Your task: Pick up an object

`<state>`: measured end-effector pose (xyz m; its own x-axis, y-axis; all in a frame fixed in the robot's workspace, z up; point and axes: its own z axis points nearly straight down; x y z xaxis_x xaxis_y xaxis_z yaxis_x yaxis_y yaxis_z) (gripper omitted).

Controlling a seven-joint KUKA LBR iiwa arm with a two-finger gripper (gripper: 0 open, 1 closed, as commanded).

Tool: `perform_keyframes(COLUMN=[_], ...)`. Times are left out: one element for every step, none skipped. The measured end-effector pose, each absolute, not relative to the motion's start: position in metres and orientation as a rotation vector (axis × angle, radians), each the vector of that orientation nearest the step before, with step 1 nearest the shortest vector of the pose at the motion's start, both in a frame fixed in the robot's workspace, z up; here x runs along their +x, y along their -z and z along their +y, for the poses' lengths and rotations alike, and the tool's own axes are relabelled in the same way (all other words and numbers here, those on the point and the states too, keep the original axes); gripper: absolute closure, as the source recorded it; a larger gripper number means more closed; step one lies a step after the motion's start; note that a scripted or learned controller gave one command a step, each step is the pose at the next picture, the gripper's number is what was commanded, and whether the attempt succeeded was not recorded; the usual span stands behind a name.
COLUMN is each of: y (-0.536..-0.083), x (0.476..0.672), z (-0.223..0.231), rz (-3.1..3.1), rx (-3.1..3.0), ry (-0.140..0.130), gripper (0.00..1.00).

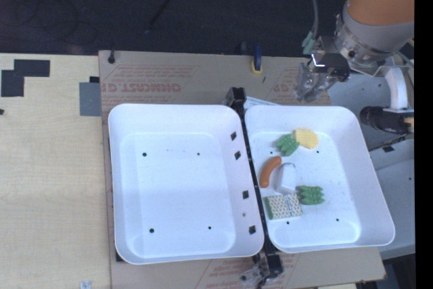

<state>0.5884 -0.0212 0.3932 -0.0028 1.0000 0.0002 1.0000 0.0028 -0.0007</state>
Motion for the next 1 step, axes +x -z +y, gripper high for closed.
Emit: perform_keyframes(y=[-0.342], x=[0.5864], z=[0.0297], rz=[-2.22], rx=[-2.219], ry=[-0.005], gripper=[1.0])
